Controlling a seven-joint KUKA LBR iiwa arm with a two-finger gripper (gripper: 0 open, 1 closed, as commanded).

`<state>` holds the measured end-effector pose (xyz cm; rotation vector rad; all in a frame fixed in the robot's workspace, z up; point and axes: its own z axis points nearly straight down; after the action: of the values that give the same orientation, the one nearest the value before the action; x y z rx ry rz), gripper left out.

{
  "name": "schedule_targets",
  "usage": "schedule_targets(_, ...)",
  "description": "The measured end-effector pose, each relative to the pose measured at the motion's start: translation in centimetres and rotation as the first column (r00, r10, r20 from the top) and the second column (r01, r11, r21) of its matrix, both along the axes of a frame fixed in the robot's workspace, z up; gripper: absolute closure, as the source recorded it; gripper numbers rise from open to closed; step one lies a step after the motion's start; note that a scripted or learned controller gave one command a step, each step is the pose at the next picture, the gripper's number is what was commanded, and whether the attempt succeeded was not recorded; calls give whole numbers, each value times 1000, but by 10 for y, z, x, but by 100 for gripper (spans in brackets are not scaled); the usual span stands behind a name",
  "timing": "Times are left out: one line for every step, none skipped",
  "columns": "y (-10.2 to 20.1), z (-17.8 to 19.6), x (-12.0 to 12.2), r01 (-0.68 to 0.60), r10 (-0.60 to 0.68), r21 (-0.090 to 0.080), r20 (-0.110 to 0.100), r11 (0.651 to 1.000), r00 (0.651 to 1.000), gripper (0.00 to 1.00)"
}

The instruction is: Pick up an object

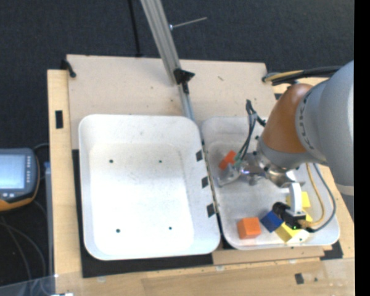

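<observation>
Gripper [229, 172] sits low in the right bin [219, 131], upper-left part, close to the wall shared with the left bin [142, 184]. Open or closed: can't tell, the wrist and orange band of the arm [308, 122] cover it from the right. Small orange-red piece [227, 160] lies at the gripper tip, just above it in frame; touching or apart is not resolvable, and no grip on it is visible. The piece is elongated, tilted and bright. Lower in the same bin and well clear of the tip: orange block [248, 227], then blue block [271, 221], with yellow block [288, 232] just beside the blue one. Metal rail [160, 29] runs diagonally from top centre down to the bins' junction.
</observation>
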<state>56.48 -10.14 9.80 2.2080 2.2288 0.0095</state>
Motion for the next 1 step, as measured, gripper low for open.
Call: schedule_targets(-23,0,58,5,-5,-2,-2,1000,1000,0)
